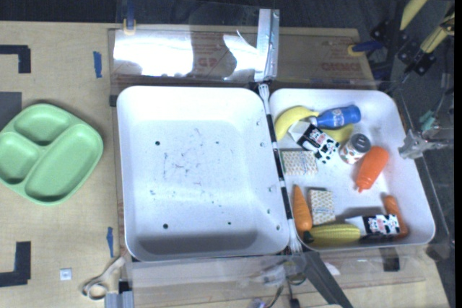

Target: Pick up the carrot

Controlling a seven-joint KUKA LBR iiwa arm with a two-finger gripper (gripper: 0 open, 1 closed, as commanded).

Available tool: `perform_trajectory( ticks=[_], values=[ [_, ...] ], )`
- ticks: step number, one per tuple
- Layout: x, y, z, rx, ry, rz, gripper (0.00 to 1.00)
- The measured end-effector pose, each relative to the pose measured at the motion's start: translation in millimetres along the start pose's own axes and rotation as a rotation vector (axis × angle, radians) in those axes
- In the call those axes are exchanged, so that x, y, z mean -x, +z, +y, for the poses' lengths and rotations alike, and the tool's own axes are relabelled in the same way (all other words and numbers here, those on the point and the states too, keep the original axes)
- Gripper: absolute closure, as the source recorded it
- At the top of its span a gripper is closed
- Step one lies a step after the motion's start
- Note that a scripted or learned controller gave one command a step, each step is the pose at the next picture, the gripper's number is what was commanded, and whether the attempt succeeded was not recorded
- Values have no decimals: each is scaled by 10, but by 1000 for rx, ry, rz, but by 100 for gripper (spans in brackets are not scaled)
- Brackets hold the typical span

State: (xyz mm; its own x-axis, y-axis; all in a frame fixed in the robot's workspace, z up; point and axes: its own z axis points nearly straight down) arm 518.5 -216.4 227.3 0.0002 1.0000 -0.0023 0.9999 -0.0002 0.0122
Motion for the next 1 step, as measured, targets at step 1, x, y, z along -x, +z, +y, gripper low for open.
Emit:
perform_trajectory(
  ticks=[1],
  values=[
    [11, -235, 326, -11, 336, -1, 100]
  ],
)
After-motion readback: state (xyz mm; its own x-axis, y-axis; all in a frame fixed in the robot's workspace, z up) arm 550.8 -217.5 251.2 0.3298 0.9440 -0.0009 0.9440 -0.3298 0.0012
